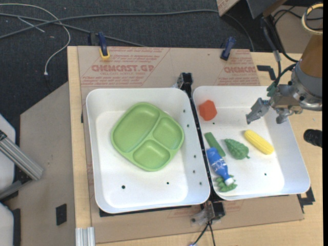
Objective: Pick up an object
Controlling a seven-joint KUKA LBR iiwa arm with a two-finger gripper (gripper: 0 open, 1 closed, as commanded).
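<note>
The right bin point(287, 181) holds a yellow corn cob point(259, 141), a dark green leafy toy point(236, 149), a green stick-shaped piece point(214, 143), a blue bottle point(218, 164) with a light green piece point(227, 185) at its lower end, and an orange-red toy point(207, 110) near the back left. My gripper point(268, 114) hangs above the bin's back right part, just above the corn cob. Its two fingers point(254, 113) are spread apart with nothing between them.
The left bin point(102, 188) holds a light green sectioned plate point(147, 136). Both bins rest on a cardboard sheet point(133, 65) held by blue clamps point(104, 49). Cables run across the dark floor at the back left.
</note>
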